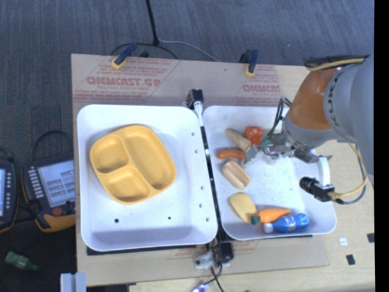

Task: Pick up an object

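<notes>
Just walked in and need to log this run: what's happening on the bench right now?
The grey arm reaches into the right bin, its hand low among toy food near the tomato and sausage. A hot dog, a carrot and a blue bottle lie nearer the front. The left bin holds a yellow divided tray.
</notes>
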### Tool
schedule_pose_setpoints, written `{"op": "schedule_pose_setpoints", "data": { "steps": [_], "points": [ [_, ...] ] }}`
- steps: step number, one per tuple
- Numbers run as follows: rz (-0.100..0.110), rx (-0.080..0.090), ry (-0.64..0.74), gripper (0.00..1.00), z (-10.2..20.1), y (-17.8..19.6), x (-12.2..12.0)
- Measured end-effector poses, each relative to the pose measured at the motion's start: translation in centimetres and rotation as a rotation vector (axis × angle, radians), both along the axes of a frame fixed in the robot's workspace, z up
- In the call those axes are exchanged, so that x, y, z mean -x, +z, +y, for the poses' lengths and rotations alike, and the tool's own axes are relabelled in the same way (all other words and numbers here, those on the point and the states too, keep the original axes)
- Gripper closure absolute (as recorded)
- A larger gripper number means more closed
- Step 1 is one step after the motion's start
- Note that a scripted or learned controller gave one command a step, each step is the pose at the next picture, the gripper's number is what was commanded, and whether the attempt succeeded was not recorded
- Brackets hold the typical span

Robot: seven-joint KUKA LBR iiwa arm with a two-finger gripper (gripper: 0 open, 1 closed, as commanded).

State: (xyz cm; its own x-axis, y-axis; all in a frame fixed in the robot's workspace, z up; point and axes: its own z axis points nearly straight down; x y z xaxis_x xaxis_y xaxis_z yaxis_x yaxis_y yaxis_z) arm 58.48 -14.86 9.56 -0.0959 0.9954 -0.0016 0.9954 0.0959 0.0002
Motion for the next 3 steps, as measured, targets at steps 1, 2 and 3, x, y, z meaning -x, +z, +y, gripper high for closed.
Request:
{"op": "schedule_pose_setpoints", "data": {
  "steps": [1, 2, 3],
  "points": [
    [-0.015, 0.005, -0.099, 0.00, 4.8, -0.2, -2.9],
    [-0.017, -0.003, -0.097, 1.00, 5.3, 0.9, -3.1],
    [-0.001, -0.001, -0.199, 1.00, 12.5, 15.3, 0.0]
  ]
}}
